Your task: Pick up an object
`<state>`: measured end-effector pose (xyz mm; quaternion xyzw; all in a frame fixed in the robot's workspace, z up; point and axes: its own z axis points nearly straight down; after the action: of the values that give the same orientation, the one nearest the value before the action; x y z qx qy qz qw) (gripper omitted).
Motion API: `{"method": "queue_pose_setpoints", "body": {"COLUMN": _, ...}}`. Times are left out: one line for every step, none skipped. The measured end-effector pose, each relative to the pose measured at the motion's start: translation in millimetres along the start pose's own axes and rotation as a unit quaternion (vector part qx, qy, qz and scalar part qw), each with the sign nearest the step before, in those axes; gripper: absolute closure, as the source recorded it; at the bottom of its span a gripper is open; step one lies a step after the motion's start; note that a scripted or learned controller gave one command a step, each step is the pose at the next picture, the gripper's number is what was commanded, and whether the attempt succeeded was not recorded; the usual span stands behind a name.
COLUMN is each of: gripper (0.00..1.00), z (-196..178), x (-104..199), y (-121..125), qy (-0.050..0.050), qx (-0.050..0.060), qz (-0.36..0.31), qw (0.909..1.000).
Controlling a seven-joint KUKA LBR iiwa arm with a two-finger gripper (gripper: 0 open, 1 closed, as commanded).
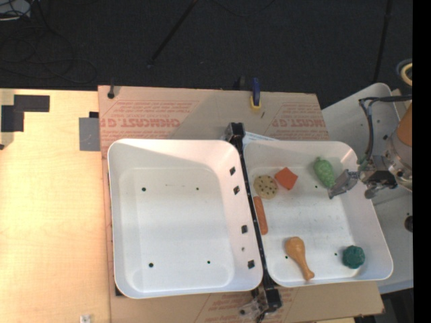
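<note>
The right bin (316, 214) holds several toy foods. A green pickle-like piece (324, 171) lies near the back right, an orange-red block (286, 178) and a dotted round cookie (266, 186) sit at the back left. An orange carrot stick (260, 215) lies along the left wall, a tan drumstick (299, 256) near the front, and a dark green ball (353, 256) in the front right corner. My gripper (353, 183) hangs over the bin's right edge, just right of the green piece, with nothing seen between its fingers.
The left bin (175, 214) sits beside the right one, with a black divider clip strip (244, 207) between them. Cardboard (202, 116) lies under both bins. A wooden bench top (47, 207) extends to the left.
</note>
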<state>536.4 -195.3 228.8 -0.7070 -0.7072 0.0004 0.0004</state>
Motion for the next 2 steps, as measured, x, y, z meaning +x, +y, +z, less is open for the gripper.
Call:
{"method": "queue_pose_setpoints", "body": {"gripper": 0.0, "z": -194.3, "x": 2.5, "y": -45.4, "qy": -0.003, "qx": -0.009, "qz": 0.0, "qw": 1.0}}
{"method": "queue_pose_setpoints", "body": {"gripper": 1.0, "z": -194.4, "x": 3.6, "y": -44.9, "qy": -0.001, "qx": 0.0, "qz": -0.002, "qw": 1.0}}
